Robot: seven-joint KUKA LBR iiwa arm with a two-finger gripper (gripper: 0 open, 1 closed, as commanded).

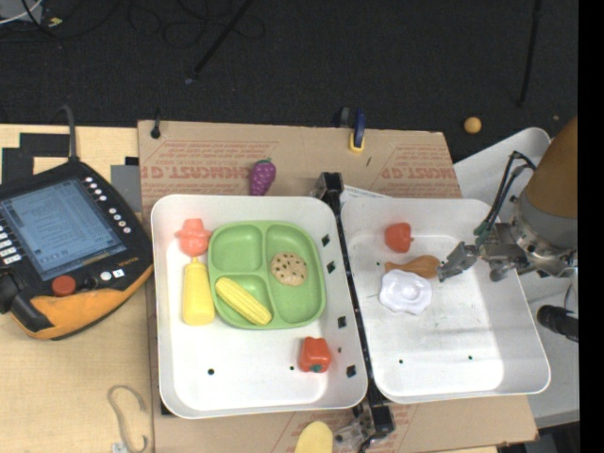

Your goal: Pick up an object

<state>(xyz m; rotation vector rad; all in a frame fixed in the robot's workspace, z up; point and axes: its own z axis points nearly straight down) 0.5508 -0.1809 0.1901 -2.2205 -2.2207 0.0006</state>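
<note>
In the right bin [510, 371] lie a red tomato-like piece [398, 237], a brown drumstick [415, 267] and a white fried egg [406, 293]. My gripper [455, 262] reaches in from the right and hangs low over this bin, its tip just right of the drumstick's thick end; whether it touches the drumstick is unclear. The left bin [179, 366] holds a green divided plate [226, 248] with a cookie [289, 268] and a corn cob [243, 300], plus a yellow bottle [196, 293], a pink piece [192, 237] and a red pepper [315, 354].
Purple grapes [262, 176] rest on the cardboard behind the left bin. A yellow fruit [314, 436] sits at the front edge, and an orange ball [472, 125] at the back right. A teach pendant [61, 243] lies left of the bins.
</note>
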